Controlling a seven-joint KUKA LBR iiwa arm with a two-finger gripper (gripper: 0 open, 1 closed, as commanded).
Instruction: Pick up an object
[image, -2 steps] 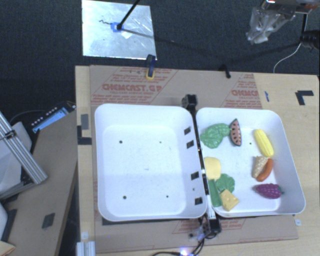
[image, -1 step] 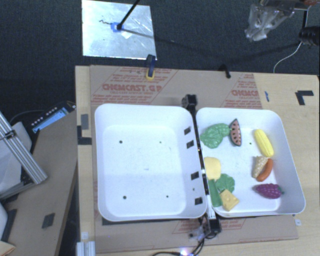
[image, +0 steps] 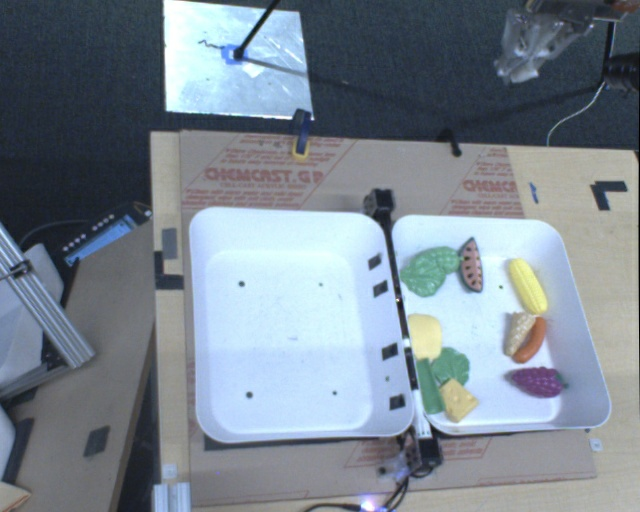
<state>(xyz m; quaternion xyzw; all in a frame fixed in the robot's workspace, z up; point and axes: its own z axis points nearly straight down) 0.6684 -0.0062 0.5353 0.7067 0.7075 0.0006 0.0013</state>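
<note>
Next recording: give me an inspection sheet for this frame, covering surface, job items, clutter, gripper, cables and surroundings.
Surface: bench with printed cardboard under two white bins; left bin, right bin.
Job's things: all in right bin: lettuce leaf, watermelon slice, corn cob, carrot, grapes, cheese wedge, yellow piece.
Clutter: yellow clip at the cardboard's far edge.
Gripper: gripper blurred, high beyond the bench, away from the bins.
Cables: thin white cable near the gripper.
Surroundings: shiny sheet on dark carpet.
</note>
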